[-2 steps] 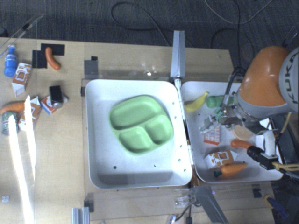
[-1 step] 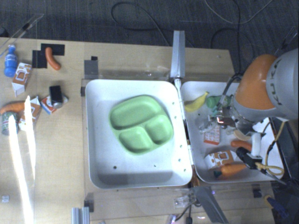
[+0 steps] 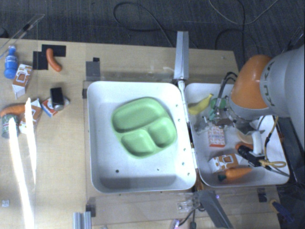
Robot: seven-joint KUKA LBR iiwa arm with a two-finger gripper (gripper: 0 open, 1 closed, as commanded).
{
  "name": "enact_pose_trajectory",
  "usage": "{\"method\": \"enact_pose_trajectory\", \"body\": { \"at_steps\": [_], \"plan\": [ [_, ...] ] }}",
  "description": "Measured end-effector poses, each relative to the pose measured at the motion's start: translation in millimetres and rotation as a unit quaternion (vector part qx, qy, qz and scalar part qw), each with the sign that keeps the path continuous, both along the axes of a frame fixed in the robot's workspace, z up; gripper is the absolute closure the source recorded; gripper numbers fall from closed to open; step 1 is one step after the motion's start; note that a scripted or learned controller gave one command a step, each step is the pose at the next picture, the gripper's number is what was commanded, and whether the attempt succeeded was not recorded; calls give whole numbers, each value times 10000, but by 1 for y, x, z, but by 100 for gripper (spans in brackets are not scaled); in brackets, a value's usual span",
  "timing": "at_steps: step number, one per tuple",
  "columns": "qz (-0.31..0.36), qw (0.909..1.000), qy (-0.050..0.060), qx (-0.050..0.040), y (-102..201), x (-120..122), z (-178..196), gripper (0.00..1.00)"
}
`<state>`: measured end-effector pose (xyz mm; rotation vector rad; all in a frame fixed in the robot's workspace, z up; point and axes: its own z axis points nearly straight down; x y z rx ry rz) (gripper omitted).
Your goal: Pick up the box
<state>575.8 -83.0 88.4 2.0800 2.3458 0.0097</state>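
A small flat box (image 3: 216, 137) with red print lies in the right bin (image 3: 276, 178), near its middle. My gripper (image 3: 213, 119) hangs just above the box's far edge, under the grey arm with its orange band (image 3: 248, 87). The arm hides much of the gripper, and nothing is seen held in it. A second small carton (image 3: 224, 162), white and orange, lies nearer the front of the same bin.
A banana (image 3: 200, 105) lies at the right bin's far left, and a carrot (image 3: 236, 173) at its front. The left bin (image 3: 100, 175) holds a green divided plate (image 3: 144, 126). Loose toys and cartons lie on the bench's left (image 3: 28, 94).
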Motion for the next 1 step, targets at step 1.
{"method": "enact_pose_trajectory", "body": {
  "at_steps": [1],
  "plan": [
    [10,10000,-44,2,2,3,11,100]
  ]
}}
